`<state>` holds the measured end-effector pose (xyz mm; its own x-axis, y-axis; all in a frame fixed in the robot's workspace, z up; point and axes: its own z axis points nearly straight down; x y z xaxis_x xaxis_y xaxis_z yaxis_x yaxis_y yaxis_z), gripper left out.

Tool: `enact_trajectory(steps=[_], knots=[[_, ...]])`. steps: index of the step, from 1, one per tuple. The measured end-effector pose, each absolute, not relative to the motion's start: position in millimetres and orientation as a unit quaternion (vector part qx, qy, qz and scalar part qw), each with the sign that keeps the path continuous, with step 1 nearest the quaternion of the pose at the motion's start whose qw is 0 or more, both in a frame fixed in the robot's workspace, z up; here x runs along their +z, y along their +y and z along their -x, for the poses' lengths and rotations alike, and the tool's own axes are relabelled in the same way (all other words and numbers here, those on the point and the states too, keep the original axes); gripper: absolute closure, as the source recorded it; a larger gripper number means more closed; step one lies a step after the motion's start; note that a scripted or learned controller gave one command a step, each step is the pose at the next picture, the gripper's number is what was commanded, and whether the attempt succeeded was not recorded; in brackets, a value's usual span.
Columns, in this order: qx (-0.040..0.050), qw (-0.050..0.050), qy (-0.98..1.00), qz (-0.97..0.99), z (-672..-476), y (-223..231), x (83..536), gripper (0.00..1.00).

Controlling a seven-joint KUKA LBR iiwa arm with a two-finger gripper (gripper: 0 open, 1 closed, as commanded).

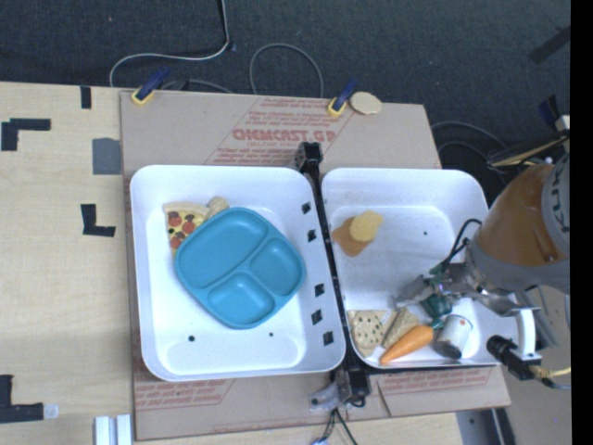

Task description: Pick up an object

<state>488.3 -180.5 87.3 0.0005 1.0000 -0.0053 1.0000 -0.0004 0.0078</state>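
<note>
Gripper [435,297] low in the right bin [408,185], near its front right corner, hung from the grey arm [523,235] with its orange band reaching in from the right; state of the fingers impossible to tell, lost in a tangle of dark metal parts and cables; nothing seen clamped between them. Toy carrot [409,343] lying just below the gripper, tilted, tip toward the front left, close to it but contact unclear; beside the carrot's left end a tan wedge [401,324] and a dotted cracker [367,329] against the bin's front wall; small white and grey item [453,335] just right of the carrot. Further back in the same bin, well apart from the gripper, a yellow-orange lump [358,231] near the left wall. Left bin [148,248] holding a blue divided plate [240,266] lying at a slant, with a toy pizza slice [180,222] partly tucked under its back left edge. Both bins side by side on a cardboard sheet [273,133] atop the pale worktop [56,276]; two clamps at the sheet's far edge.
</note>
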Motion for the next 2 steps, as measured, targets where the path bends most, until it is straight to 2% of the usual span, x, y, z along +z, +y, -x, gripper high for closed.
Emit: enact_trajectory(steps=[1,2], knots=[[0.0008,0.006,0.707,-0.708,-490.5,-182.8,97.9,1.0],[0.003,0.008,0.709,-0.705,-537.5,-119.8,90.7,1.0]])
